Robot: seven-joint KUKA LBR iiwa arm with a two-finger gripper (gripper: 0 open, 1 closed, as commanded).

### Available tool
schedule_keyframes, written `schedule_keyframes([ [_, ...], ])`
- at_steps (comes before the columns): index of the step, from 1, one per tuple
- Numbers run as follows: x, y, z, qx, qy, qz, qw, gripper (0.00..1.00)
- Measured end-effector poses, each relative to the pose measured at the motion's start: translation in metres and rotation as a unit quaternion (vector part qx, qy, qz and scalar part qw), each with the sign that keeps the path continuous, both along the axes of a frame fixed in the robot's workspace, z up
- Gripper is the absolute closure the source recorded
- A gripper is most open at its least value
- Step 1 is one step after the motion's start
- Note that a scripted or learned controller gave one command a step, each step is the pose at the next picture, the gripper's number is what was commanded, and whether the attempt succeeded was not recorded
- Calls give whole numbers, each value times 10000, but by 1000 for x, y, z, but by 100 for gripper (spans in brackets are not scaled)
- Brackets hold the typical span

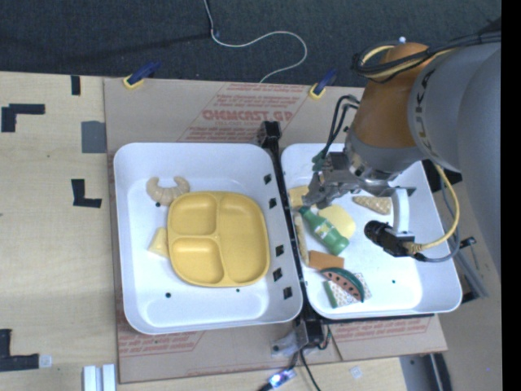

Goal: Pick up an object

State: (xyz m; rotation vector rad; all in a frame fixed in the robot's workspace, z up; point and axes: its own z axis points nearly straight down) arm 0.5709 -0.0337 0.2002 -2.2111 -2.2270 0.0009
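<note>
2 shallow white plastic bins sit side by side on a sheet of brown cardboard (236,112) on the bench. The left bin (134,243) holds a yellow plastic plate with 3 compartments (218,237), lying flat near its middle. A small tan curved toy piece, shaped like a croissant (166,189), lies just beside the plate's upper left edge, and a pale yellow wedge (158,240) pokes out from under the plate's left side.

The right bin (435,287) holds a cluster of small toy items toward its left half. A green plastic bottle (323,227) lies tilted, resting against a round pale yellow piece (343,221). Below these are a flat orange-brown slab (326,260) and a toy watermelon slice with a red face and green rind (346,287). A tan triangular piece (377,205) lies further right, beside a black fitting with a yellow cable (387,238).

The grey arm with its orange band (391,112) reaches in from the right and leans down over the upper left part of the right bin. Its two-finger gripper (319,192) is low, just above the green bottle's upper end and next to the divider between the bins. Whether it is clenched or released, I cannot tell from this slant.

A thin white cable (260,39) curls across the dark floor beyond the bench.
</note>
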Motion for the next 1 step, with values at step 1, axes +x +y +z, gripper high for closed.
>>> schedule_keyframes([
  [1, 9, 63, 5, -3, -7, 3, 10000, 100],
])
